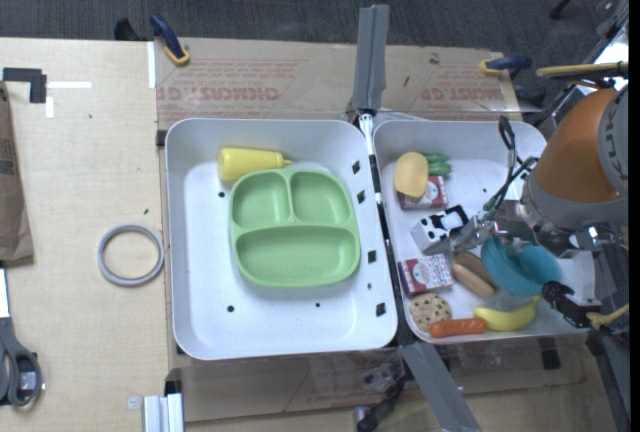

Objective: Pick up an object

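The right bin [520, 135] holds several toy foods. Among them are a yellow lemon-like piece [411, 172] with a green item [438, 163] beside it, a red-and-white box [432, 192], a black-and-white carton [440, 221], a second red box [426, 273], a hot dog [472, 276], a teal bowl [518, 266], a banana [507, 317], a carrot [459, 327] and a cookie [428, 309]. My gripper [452, 240] hangs low in the middle of this bin, just below the black-and-white carton and above the hot dog. Nothing visibly sits in its grasp.
In the left bin [190, 250] a green divided plate [295, 226] lies beside a yellow bottle-shaped toy [249, 161]. A grey tape ring [131, 253] and scissors [20, 372] lie on the bench at left. The arm's orange band [582, 152] rises over the right bin's right side.
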Controlling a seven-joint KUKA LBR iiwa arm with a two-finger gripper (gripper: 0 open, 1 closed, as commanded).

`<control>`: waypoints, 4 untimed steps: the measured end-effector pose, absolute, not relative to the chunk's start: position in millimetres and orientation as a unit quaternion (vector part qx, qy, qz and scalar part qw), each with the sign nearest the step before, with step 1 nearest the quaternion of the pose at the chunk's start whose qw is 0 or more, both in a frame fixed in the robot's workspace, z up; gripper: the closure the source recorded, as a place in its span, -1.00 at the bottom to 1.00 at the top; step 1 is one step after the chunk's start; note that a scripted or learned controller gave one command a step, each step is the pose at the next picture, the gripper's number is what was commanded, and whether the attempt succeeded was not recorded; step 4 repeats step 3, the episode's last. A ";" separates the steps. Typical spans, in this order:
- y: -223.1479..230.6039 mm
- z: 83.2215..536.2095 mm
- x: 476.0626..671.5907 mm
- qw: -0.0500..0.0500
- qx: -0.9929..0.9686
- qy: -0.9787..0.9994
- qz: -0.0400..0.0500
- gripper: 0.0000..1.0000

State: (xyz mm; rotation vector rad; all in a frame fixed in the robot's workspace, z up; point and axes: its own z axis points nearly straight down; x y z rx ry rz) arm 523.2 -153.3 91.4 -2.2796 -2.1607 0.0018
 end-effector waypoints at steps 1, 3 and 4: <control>-151.6 91.7 546.4 0.000 -0.701 -0.714 0.001 -1.00; -83.4 249.0 602.0 0.001 -0.732 -0.682 0.002 1.00; -83.4 249.0 602.0 0.001 -0.732 -0.682 0.002 1.00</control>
